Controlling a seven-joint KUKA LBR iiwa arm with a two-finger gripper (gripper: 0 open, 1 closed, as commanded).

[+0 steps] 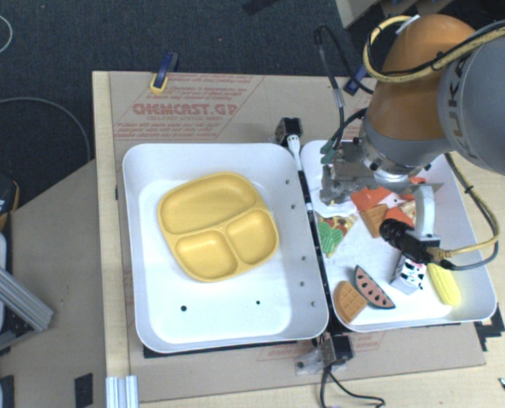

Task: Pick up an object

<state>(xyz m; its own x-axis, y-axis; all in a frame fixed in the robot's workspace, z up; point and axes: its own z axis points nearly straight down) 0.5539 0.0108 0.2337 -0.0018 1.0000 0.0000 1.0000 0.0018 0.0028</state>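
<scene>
arm low over the right bin, claw state unclear

the gripper (344, 185) sits down in the right bin (482, 291), near its upper left corner; whether it is clenched or released, i cannot tell from here. just below it lies a green-and-yellow piece (331, 232). further from the gripper sit a watermelon slice (373, 288), a waffle-like piece (348, 301) and a yellow corn cob (444, 283). left of the gripper, the yellow divided plate (217, 225) rests in the left bin (142, 253).

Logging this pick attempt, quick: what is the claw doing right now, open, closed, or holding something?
Claw: low over the right white bin, above the toy food pieces; open or closed cannot be told, and no object is seen in its grip.
</scene>
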